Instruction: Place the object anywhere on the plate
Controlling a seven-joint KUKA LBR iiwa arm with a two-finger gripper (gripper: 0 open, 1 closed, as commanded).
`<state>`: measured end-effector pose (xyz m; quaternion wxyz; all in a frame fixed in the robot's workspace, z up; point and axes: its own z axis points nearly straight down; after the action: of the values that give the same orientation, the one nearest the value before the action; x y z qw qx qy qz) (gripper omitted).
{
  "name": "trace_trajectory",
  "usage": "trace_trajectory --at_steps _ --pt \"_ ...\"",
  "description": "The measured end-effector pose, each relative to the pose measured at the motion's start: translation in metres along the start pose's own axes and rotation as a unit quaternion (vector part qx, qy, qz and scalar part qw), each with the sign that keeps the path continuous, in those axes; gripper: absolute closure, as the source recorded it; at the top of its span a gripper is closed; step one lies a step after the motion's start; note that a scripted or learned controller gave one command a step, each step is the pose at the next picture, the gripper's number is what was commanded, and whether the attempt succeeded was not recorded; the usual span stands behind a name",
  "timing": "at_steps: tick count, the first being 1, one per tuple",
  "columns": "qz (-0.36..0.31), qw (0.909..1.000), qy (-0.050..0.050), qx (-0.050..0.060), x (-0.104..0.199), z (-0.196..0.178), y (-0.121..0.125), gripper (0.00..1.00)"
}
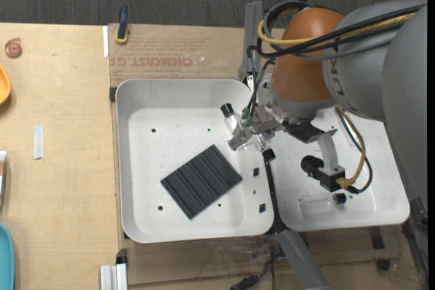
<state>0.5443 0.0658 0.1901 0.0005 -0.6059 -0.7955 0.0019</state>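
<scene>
The fingers, partly hidden under the wrist, hover right of the dark ribbed plate; their opening is unreadable.

Bright, even overhead light, no hard directional beam. Soft, short shadows only: a faint one hugging the edge of the dark ribbed plate inside the left bin, a deeper one under the arm across the right bin. Mild glare off the white bin floors, close to washed out along the rims. Dull sheen on the orange band of the arm. Moderate sharpness overall; slight softness and compression blockiness around the hand, fine parts there hard to separate. Clear object in the right bin nearly lost against white. Wooden tabletop evenly lit, dark carpet at top underexposed, grainy
</scene>
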Motion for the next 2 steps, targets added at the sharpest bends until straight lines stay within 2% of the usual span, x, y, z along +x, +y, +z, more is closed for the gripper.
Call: trace_trajectory --at_steps 1,2 --pt "-0.040 0.9992 0.001 0.001 0.015 0.000 -0.060 1.00" --pt "-0.186 0.9825 0.000 -0.001 0.009 0.000 0.023 1.00"
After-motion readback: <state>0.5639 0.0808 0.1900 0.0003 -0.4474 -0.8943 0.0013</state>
